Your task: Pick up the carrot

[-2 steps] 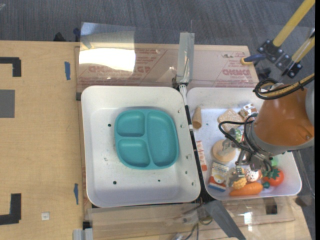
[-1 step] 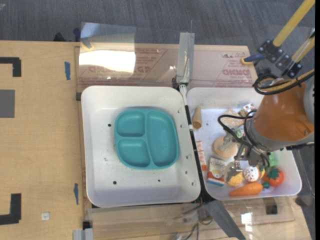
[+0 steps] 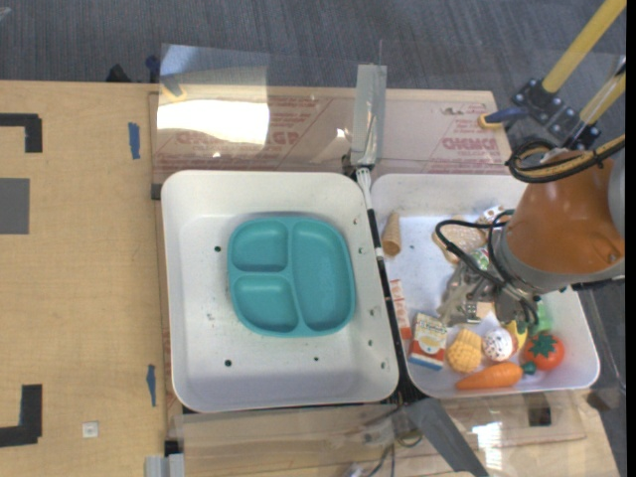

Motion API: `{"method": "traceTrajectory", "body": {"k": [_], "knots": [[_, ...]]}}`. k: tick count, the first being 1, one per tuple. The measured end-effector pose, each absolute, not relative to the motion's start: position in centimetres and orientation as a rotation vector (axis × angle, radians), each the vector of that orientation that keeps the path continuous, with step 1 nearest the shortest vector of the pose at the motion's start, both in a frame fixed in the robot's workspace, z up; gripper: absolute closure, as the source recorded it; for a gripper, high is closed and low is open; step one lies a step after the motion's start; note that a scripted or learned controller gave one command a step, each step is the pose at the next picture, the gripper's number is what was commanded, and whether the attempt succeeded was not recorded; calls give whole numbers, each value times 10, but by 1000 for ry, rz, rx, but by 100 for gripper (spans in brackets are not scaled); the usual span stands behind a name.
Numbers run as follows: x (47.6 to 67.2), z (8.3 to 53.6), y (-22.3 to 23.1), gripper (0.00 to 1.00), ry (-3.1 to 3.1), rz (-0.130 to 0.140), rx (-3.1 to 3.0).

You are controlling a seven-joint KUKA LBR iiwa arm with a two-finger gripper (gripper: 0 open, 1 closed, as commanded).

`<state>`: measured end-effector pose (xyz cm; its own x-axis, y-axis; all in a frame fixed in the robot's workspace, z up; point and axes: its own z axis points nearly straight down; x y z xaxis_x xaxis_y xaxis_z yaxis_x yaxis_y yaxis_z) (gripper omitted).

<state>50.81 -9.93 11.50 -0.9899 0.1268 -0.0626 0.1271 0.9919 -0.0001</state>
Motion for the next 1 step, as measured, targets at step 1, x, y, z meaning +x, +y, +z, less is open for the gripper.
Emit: {"method": "traceTrajectory", "body": {"k": [1], "knots": [[508, 114, -99, 0, 3075, -6, 196]]}}
